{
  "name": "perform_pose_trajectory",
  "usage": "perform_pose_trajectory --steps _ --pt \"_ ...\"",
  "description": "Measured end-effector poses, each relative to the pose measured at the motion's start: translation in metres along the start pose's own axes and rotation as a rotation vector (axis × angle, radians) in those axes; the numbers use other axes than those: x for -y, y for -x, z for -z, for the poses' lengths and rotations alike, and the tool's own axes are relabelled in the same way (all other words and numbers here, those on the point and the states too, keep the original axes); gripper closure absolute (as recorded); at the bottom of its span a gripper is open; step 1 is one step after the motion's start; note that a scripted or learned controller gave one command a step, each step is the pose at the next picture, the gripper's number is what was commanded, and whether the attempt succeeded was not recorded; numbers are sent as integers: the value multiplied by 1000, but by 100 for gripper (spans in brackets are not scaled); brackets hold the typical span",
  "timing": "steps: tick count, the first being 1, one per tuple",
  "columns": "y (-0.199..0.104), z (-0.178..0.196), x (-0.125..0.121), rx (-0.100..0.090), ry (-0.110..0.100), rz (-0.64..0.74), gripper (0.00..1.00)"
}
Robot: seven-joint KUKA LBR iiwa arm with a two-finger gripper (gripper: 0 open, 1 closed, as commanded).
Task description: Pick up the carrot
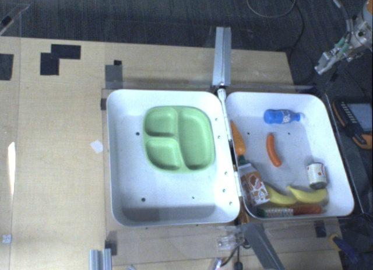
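Slim orange tapered carrot (237,139), long axis 12-to-6 against right bin's left wall, lies toward 8 o'clock, well apart from the claw (338,52), grip state indiscernible.

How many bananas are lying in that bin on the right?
2: one banana along the near wall beside the snack packet, the other banana right of it, below the small can. More could hide under the near rim.

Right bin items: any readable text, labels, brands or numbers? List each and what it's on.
No text is readable.
Blue bottle: white label, print too blurred.
Small can: label too small to read.
Snack packet: printed front, wording too blurred.
Carrot, bananas: no markings.
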State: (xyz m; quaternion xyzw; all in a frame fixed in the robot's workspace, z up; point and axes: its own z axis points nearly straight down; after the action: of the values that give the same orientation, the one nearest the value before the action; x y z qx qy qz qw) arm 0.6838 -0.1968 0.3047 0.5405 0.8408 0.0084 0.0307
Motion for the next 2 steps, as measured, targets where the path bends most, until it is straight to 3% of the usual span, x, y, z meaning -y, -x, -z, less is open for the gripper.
perform_pose_trajectory --steps 1,2 --pt "1 14 -3 7 8 4 100" --pt "-1 -64 19 -29 -50 -396 100"
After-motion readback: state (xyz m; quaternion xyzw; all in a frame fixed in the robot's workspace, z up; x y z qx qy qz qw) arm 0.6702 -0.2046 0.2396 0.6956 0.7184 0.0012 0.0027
